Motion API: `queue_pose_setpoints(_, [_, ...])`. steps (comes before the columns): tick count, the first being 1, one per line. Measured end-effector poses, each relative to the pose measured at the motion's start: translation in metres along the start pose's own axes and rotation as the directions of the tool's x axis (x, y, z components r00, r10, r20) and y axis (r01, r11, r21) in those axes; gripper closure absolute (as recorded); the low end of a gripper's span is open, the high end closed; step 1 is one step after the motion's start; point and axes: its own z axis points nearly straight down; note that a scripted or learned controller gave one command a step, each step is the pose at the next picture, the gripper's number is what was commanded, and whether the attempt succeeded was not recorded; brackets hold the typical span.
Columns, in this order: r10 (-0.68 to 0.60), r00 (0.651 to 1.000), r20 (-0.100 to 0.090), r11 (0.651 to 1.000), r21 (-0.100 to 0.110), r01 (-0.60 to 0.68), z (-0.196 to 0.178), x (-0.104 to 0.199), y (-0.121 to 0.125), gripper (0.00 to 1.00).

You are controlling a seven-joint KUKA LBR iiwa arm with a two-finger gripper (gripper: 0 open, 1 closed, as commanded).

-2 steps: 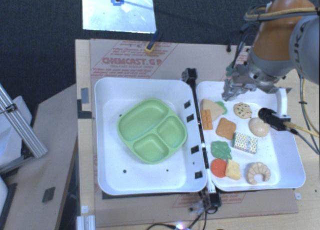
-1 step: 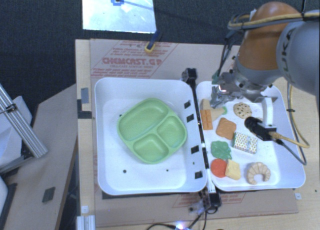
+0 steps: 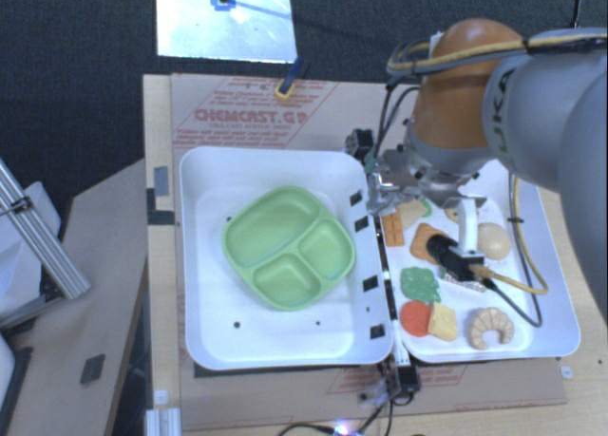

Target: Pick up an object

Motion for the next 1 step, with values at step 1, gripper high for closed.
queue_pose_setpoints(1, [0.0, 1.0, 0.0, 1.0, 0.001, 0.0, -0.0062, 0.0363, -0.0236, 1.0])
